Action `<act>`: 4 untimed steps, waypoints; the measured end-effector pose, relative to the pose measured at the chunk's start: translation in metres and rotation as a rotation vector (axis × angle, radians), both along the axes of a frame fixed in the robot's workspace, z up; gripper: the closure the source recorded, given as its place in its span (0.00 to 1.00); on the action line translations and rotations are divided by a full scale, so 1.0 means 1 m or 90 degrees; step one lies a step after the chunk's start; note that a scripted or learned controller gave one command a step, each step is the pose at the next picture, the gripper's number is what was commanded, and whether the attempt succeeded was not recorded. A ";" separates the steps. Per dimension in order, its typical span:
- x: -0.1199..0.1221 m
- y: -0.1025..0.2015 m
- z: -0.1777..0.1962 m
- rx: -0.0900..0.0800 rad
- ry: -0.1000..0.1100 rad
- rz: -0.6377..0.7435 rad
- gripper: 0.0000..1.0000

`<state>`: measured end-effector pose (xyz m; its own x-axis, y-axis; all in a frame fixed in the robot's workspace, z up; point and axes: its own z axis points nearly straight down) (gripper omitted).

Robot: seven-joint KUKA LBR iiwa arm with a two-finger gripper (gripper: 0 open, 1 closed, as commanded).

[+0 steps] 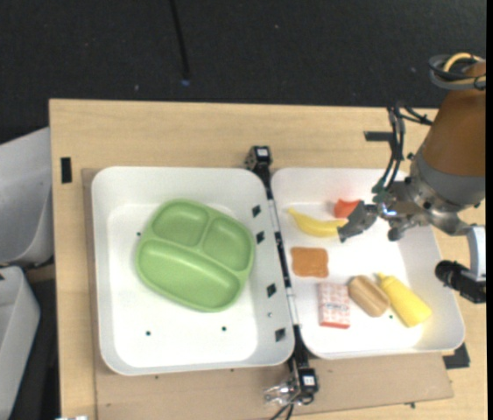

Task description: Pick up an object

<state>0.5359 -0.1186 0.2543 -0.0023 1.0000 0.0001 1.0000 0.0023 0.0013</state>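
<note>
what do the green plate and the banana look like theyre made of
Green divided plate: likely moulded plastic, matte with a soft sheen, one uniform colour, rounded compartment ridges. Banana: probably a plastic toy, smooth and evenly yellow, though the view is too coarse to be sure.

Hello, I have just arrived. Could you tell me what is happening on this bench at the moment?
A grey robot arm with an orange band reaches in from the right, over the right bin. Its end effector hovers close to a banana and a small red piece, with nothing seen in its grip. Lower in this bin lie an orange block, a red and white packet, a brown roll and a yellow bottle. The left bin holds a green divided plate.
</note>
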 end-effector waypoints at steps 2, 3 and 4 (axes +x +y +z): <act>0.001 -0.016 -0.106 -0.001 0.003 -0.003 0.00; 0.000 -0.017 -0.157 -0.001 0.003 -0.003 0.00; 0.001 -0.017 -0.143 0.000 -0.001 -0.008 1.00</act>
<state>0.5372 -0.1361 0.1114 0.0096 1.0000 0.0001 1.0000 -0.0096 0.0025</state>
